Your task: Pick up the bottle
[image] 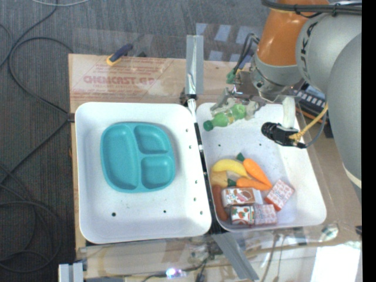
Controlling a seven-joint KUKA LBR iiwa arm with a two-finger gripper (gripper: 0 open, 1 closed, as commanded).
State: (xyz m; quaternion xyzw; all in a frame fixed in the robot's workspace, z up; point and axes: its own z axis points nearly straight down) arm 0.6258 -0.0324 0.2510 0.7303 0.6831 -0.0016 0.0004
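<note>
The green bottle [226, 117] lies on its side in the right bin [305, 213], near that bin's rim at about eleven o'clock, its cap end pointing toward the divider between the two bins. The hand [239, 103] sits directly over it, with pale metal fingers [222, 105] reaching down around the bottle's upper side; whether they are pressed onto the bottle or spread beside it cannot be told, since the wrist and its fittings cover the contact. Toward five o'clock from the bottle, in the near half of the same bin, lies a cluster of toy food: a yellow banana [229, 167], two orange carrots [255, 169] touching it, and below them several small red-and-white cartons [238, 197] packed against the bin's near wall, their printing too small to read. The left bin [94, 216] holds a teal compartment plate [138, 156] with three sections, set a little toward twelve o'clock of centre. Behind the bins, at twelve o'clock, a sheet of cardboard [123, 81] covers the surface, with a small yellow-and-blue object [119, 53] on its far edge, too blurred to identify. The arm [294, 34] is cut off by the frame at the top right.
</note>
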